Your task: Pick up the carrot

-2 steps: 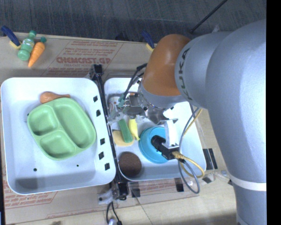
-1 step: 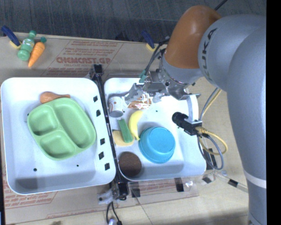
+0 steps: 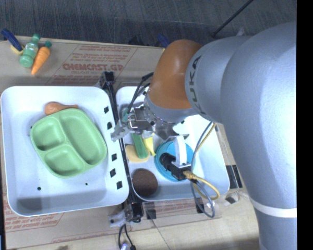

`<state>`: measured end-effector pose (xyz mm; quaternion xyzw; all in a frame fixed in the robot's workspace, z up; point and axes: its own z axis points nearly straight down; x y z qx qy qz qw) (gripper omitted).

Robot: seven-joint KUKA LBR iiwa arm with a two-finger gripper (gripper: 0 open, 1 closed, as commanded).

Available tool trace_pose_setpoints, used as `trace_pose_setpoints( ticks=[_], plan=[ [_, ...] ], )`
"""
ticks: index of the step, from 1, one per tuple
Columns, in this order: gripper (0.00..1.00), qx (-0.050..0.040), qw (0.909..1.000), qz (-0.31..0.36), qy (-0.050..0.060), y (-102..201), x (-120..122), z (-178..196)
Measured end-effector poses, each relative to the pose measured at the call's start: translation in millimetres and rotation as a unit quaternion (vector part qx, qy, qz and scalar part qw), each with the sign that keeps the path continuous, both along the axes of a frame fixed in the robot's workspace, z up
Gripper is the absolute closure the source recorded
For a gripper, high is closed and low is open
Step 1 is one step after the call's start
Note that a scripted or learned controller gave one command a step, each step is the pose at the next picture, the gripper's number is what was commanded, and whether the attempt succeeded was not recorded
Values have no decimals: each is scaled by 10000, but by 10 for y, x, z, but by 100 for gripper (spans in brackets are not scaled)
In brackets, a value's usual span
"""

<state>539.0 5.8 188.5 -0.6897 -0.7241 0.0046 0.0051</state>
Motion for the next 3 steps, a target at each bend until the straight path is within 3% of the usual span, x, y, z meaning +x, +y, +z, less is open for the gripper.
trace_pose_setpoints(
  ticks=[1,2,3],
  plan=[
    [0,-14,10000,-32,-81,-379,791,613],
    [0,-5,9999,-125,1,-99,68,3],
    [0,-22,10000,53,-65,-837,530,601]
  ],
)
